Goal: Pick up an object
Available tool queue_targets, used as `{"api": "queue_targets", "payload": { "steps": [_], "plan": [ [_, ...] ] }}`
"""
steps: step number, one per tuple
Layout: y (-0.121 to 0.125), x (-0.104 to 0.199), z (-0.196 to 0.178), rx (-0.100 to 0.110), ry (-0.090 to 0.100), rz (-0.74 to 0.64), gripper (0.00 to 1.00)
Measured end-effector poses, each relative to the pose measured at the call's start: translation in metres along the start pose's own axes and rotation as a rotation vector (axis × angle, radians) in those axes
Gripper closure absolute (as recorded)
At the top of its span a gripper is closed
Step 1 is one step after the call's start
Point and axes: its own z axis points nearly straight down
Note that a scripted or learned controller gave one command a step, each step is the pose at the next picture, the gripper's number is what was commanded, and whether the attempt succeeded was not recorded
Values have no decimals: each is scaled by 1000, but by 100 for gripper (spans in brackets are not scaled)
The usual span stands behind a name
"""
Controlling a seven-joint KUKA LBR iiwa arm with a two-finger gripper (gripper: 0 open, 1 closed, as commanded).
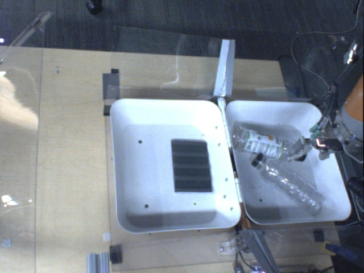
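Two clear plastic bottles lie in the right bin (335, 206). One bottle (260, 142) carries a green and white label and lies near the bin's left wall. The other bottle (291, 185), unlabelled with a dark cap, lies slantwise toward the bin's front right. My gripper (300, 151) reaches in from the right and sits low between the two, just right of the labelled bottle's end and above the plain bottle's middle. I see nothing held in it.
The left bin (131, 129) holds a flat dark ridged rectangle (191, 165) at its middle. A clear upright divider (223, 73) stands behind the seam between the bins. Cables hang at the far right, near the arm (348, 124).
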Motion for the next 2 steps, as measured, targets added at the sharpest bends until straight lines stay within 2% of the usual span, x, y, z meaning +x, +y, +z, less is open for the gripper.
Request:
{"api": "queue_targets", "payload": {
  "steps": [1,2],
  "plan": [
    [5,18,128,-25,-5,44,0],
    [115,7,137,-11,-2,-46,0]
  ]
}}
